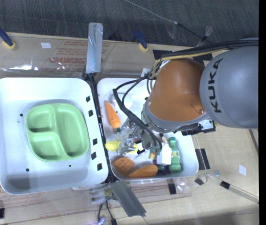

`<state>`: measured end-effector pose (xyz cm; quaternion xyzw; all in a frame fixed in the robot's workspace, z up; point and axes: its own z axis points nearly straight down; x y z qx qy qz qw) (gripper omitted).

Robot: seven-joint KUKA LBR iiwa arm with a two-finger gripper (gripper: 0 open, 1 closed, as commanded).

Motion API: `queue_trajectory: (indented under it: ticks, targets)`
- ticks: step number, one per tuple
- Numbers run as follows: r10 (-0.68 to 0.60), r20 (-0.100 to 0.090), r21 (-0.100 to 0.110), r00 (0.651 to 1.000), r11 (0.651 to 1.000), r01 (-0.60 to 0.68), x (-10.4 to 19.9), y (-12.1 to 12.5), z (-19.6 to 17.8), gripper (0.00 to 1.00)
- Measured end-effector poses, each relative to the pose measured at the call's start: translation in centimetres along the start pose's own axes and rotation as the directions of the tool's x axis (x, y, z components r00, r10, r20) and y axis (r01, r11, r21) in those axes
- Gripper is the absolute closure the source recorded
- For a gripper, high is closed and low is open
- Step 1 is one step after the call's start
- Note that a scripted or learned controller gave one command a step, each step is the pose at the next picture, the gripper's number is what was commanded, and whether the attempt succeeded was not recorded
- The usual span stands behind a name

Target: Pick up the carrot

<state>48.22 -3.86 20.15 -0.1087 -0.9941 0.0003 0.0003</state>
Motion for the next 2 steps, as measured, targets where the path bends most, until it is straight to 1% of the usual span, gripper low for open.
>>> queue_trajectory:
  ticks: [1,2]
  targets:
    - [0.398,0.002,-0.004,0.917,0.917,-0.398,1.3,4.1,0.9,1.00]
    - [0.286,0.001,0.000,0.958,0.958,-0.286,0.7,3.4,-2.1,1.00]
